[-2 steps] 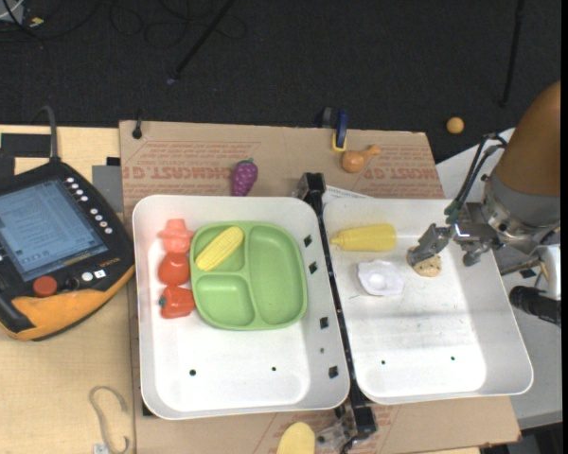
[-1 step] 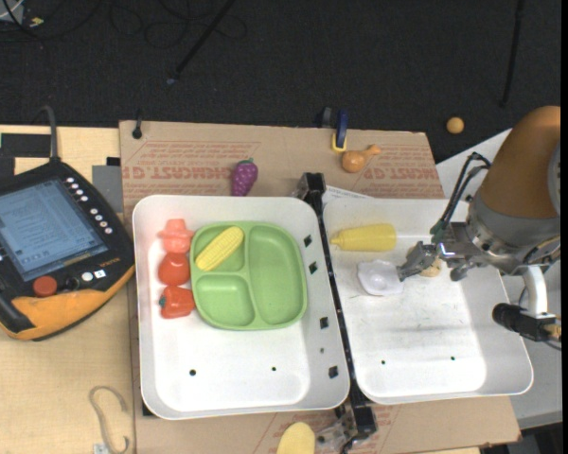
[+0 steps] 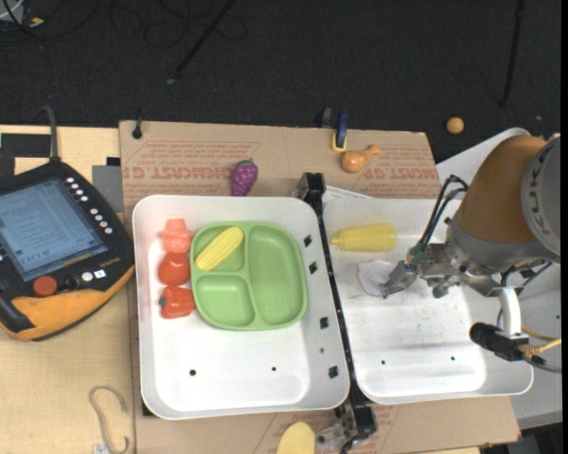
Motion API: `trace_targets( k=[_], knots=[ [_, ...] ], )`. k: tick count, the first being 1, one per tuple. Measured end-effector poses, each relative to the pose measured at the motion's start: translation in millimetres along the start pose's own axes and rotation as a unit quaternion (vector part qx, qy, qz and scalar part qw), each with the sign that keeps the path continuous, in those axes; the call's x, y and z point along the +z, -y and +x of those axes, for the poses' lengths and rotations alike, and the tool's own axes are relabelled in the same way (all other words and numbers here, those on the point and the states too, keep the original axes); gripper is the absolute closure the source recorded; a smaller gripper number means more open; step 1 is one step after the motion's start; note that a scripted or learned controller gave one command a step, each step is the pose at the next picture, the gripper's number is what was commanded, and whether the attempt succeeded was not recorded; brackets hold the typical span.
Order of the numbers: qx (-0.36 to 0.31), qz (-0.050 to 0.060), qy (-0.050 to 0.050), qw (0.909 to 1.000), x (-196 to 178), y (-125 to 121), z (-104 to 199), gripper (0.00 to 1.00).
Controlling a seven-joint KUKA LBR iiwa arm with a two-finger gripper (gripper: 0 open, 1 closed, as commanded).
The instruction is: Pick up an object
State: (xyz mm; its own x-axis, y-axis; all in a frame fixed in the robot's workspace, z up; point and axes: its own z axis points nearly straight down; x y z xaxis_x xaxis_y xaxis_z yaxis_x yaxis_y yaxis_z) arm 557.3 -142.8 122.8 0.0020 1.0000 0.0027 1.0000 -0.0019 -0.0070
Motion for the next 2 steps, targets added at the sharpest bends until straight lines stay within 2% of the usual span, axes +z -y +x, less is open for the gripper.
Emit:
trace_targets(
  k=[1, 2],
  knots=[
    [-0.001, -0.002, 0.001, 1.0, 37, -1, 3, 0.0],
    [0.001, -0.003, 0.0, 1.0, 24, -1, 1, 1.0]
  ],
)
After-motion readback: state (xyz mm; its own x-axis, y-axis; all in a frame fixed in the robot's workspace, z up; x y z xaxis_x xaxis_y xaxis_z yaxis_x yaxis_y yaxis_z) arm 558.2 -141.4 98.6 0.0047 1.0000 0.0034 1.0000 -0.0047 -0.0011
